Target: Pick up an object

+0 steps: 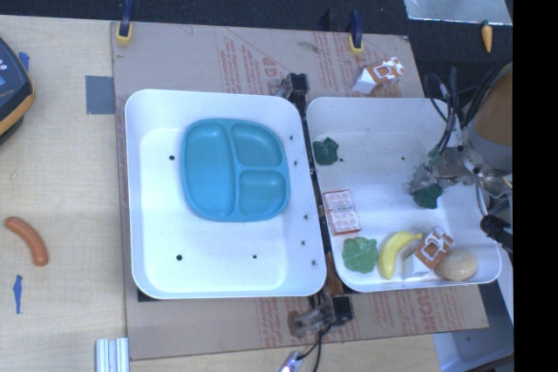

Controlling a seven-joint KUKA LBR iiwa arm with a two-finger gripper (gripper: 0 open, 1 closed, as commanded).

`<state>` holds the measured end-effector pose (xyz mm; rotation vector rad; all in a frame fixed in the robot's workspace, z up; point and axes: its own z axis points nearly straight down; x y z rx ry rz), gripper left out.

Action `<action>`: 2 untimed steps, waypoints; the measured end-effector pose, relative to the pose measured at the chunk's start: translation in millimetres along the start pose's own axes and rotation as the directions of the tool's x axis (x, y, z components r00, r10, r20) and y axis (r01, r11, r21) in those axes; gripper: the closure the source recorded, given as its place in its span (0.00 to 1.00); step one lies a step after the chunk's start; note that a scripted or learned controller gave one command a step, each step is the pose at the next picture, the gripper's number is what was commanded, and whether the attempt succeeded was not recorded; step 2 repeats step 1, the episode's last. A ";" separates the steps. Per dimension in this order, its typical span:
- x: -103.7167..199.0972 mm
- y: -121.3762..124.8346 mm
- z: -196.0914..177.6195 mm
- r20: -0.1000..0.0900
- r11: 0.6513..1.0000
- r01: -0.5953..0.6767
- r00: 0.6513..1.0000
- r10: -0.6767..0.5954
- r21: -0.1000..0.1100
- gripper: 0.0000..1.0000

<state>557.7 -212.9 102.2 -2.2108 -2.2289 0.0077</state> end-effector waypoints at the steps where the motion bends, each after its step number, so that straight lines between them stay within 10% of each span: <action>1: 126.1 14.8 -90.5 -0.002 1.000 -0.001 1.000 0.001 -0.003 1.00; 2: 126.1 14.8 -90.5 -0.002 1.000 -0.001 1.000 0.001 -0.003 1.00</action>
